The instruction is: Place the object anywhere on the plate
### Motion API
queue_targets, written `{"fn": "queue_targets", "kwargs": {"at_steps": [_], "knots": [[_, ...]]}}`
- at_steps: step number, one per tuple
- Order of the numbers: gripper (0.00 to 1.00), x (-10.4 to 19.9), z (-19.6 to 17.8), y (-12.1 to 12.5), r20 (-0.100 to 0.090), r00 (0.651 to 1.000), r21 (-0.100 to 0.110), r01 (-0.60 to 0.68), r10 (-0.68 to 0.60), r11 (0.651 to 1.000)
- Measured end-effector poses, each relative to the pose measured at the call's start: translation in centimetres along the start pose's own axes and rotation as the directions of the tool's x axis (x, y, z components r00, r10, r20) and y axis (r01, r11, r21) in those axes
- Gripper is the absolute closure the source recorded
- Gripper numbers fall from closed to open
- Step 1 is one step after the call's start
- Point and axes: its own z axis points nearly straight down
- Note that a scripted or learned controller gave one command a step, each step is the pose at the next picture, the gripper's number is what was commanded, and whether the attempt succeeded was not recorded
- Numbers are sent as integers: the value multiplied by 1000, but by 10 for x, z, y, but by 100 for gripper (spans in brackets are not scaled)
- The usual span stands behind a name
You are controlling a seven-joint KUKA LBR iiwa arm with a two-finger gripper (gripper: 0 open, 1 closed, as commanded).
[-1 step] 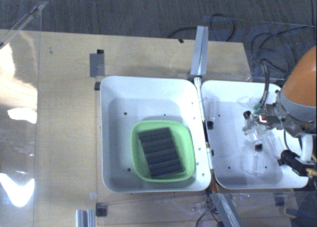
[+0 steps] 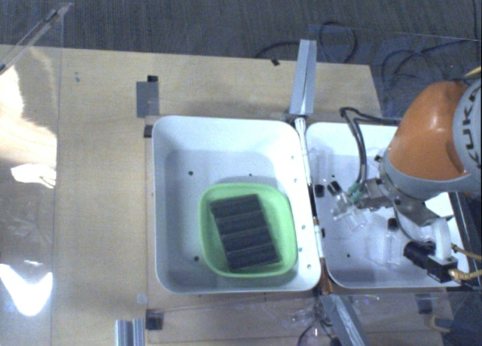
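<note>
A green plate (image 2: 282, 220) lies in the left bin (image 2: 173, 186), toward its front right. A dark grey ribbed block (image 2: 242, 232) rests flat on the plate, angled slightly and covering much of its middle. My gripper (image 2: 345, 205) hangs low over the right bin (image 2: 339, 148), near its left wall and just right of the divider. It is apart from the plate and the block. The orange band and grey wrist above it hide part of the right bin.
The two bins meet at a raised divider (image 2: 307, 186) between plate and gripper. Black cables (image 2: 360, 148) loop over the right bin's back. A metal post (image 2: 304, 77) stands behind the divider. Wooden bench surface extends to the left.
</note>
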Motion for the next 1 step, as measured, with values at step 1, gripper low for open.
{"fn": "queue_targets", "kwargs": {"at_steps": [1], "knots": [[100,75,0,23,-1,995,0,103,-103,995]]}}
